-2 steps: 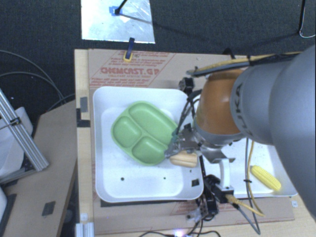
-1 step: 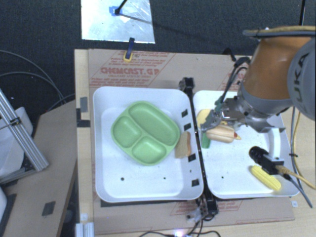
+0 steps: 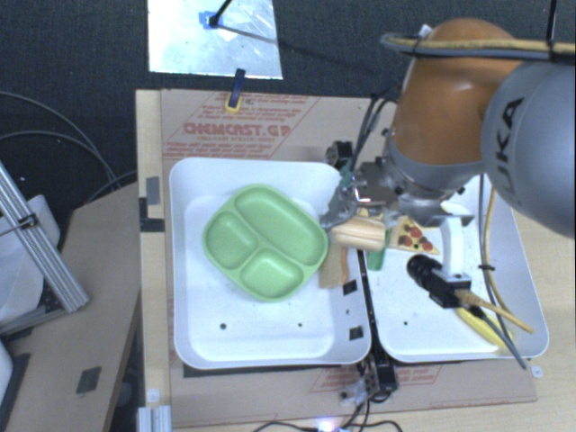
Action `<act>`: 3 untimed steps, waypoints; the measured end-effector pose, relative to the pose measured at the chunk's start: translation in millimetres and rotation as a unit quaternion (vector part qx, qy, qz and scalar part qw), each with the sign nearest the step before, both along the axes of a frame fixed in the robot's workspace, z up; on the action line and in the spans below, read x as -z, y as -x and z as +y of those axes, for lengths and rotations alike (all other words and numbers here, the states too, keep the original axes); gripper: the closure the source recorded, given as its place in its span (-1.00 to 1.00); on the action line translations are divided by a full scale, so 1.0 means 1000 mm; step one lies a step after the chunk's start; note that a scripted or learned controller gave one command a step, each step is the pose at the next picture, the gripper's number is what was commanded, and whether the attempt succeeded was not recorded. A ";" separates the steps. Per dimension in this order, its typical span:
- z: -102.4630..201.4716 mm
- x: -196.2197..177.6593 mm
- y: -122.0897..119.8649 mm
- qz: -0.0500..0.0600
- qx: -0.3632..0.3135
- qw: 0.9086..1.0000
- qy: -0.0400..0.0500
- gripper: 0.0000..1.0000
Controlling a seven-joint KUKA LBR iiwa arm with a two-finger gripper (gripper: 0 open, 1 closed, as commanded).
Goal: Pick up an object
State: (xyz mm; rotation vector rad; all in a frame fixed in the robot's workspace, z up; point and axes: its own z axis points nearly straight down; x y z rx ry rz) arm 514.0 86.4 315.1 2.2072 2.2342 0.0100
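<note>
- Nearest you, the left bin [image 3: 252, 336] and the right bin [image 3: 423, 331] sit side by side, their walls touching along a dark middle seam.
- In the left bin you see a green divided plate [image 3: 263, 241] with three compartments, lying flat in the far half.
- A flat brown piece [image 3: 333, 266] lies just beside the plate's right edge, against the bin's right wall.
- Across the seam, a small green thing [image 3: 375, 259] lies at the left wall of the right bin.
- The tan block [image 3: 358, 234], the object closest to the tool, lies across the seam between the bins, touching the top of the brown piece.
- To its right you find a toy pizza slice [image 3: 416, 236] in the right bin, partly under the arm.
- The gripper [image 3: 346, 203] hangs just above the tan block, at the plate's right rim. You cannot tell whether it is spread or closed, nor whether it grips the block.
- Behind it rises the grey arm [image 3: 531, 133] with its orange band.
- Farther back you see printed cardboard [image 3: 243, 126], then a shiny sheet [image 3: 216, 25] on dark floor.
</note>
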 end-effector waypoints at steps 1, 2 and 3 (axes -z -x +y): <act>-0.025 -0.047 0.025 -0.001 0.005 1.000 0.001 1.00; -0.036 -0.100 0.027 -0.001 0.003 1.000 0.001 1.00; 0.014 -0.148 0.027 -0.001 0.002 1.000 0.000 1.00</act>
